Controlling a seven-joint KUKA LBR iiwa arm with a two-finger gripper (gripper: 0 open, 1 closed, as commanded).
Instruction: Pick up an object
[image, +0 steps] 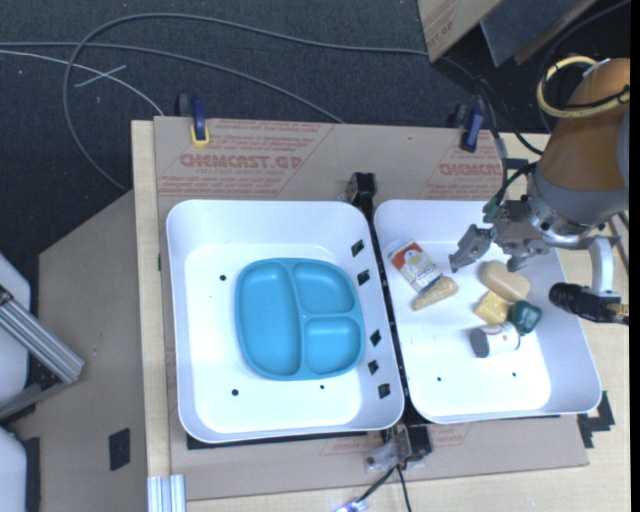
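Note:
My gripper (493, 255) hangs over the back of the right bin (560, 395), its two fingers spread open with nothing between them. Just below it lies a beige rounded piece (503, 280). To its left sit a red and white packet (413, 263) and a tan wedge (435, 293). Further forward are a yellow block (491, 307), a teal object (525, 317) and a small grey piece (480, 344).
The left bin (200, 250) holds a blue divided plate (300, 317). A row of black clips (372, 300) runs along the wall between the bins. Blue clamps (199, 117) pin the board at the back. A black part (585, 298) of the arm overhangs the right rim.

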